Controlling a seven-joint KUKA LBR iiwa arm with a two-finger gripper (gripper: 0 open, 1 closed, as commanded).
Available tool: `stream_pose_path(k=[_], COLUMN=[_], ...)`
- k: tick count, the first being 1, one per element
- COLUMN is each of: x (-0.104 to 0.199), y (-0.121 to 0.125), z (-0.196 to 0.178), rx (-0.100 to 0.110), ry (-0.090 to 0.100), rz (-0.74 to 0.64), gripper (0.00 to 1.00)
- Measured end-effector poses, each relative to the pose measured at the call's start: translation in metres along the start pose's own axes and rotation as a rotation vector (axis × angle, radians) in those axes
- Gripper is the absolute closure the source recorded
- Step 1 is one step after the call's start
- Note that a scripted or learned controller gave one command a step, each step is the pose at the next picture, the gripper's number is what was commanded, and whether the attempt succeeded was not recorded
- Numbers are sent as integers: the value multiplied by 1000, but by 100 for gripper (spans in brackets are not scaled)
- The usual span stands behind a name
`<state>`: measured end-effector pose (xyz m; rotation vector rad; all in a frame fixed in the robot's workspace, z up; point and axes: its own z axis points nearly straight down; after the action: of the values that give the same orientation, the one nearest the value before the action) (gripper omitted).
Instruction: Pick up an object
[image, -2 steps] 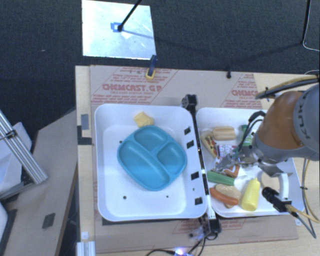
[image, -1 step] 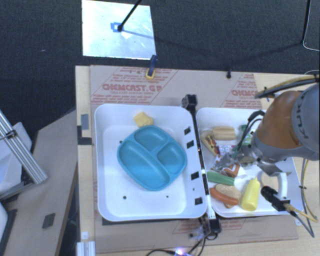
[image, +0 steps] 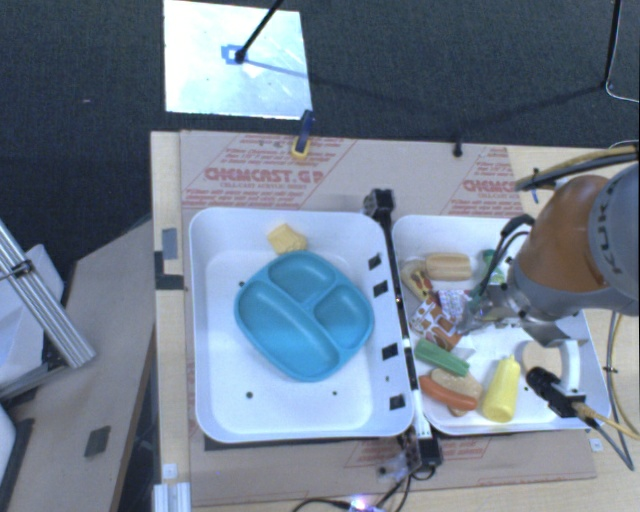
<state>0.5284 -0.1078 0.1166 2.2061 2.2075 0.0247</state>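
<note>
The right bin (image: 545, 422) holds a pile of toy food. I see a bun-shaped hot dog (image: 447, 265) at the back, a checkered red and white packet (image: 429, 315), a green pickle-like piece (image: 436, 356), a second hot dog (image: 449, 388) near the front and a yellow bottle (image: 501, 388). My gripper (image: 478, 312) reaches down into the middle of this bin, just right of the checkered packet. Its fingers are lost against the clutter. The grey arm with its orange band (image: 560, 250) covers the bin's right part.
The left bin (image: 215, 300) holds a blue divided plate (image: 303, 313) and a small yellow block (image: 287, 238) at its back. A black divider (image: 395, 310) runs between the bins. Cardboard (image: 260, 170) lies under both bins.
</note>
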Motion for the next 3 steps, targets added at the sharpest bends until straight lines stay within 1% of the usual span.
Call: stream_pose_path(k=[1, 2, 3], x=[6, 8, 8], y=[7, 8, 9], z=[-46, -110, -108], rx=[20, 17, 22], ry=[3, 2, 3], rz=[-4, -4, -4], gripper=[100, 100, 100])
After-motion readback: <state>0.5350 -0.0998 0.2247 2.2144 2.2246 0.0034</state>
